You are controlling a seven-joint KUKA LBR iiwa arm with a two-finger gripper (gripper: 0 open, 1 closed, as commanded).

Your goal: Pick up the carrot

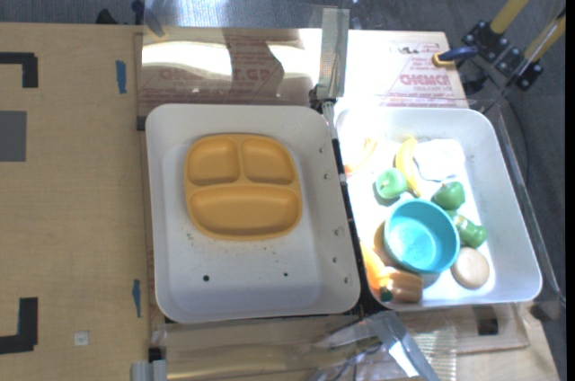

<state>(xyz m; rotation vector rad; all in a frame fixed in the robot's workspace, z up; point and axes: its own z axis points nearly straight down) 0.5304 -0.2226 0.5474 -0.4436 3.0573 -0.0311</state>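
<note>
Carrot [370, 266], judged a light, rigid, slippery plastic toy, lies at the right bin's [514, 190] lower-left wall, touching the blue bowl [420, 235]; best taken across its exposed mid-body; claw state cannot be told.

left bin [171, 280]: yellow divided plate [243, 186] | right bin [512, 217]: blue bowl [420, 235], carrot [375, 273] at bowl's lower left, banana [407, 163], green apple [390, 184], egg [470, 269], white item [438, 160]
</note>
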